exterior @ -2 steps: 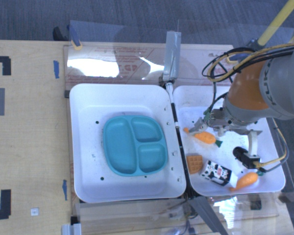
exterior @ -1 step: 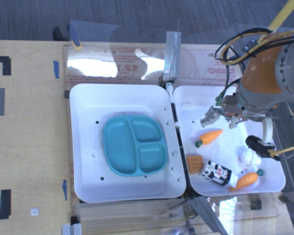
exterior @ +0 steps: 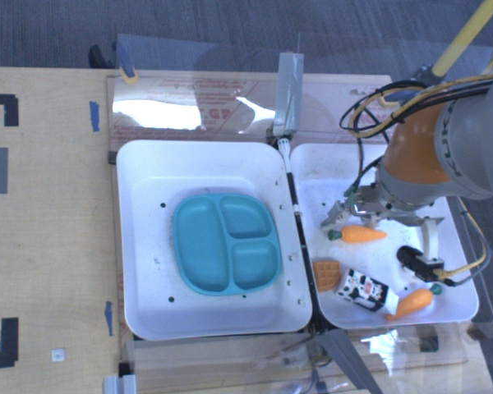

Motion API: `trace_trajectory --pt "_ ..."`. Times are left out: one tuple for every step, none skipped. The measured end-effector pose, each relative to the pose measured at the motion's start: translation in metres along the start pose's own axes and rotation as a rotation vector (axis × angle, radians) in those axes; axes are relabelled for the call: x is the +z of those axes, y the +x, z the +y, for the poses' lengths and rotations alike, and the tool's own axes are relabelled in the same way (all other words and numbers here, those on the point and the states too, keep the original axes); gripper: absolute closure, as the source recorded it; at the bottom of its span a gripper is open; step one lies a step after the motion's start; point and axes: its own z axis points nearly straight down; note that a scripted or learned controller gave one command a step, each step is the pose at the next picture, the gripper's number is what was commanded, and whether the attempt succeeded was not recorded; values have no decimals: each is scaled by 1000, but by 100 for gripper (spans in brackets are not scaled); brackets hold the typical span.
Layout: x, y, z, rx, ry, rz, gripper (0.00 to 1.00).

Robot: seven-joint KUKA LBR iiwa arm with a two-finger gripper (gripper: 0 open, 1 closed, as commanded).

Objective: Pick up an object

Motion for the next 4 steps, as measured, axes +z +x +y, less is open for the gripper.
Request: trace_trajectory --pt "-1 -2 -63 -58 0 0 0" --pt "-12 -3 -60 -58 -9 -3 100" --pt "-178 -22 -70 -142 -5 -3 100" --pt "-182 -30 -96 -98 6 1 100"
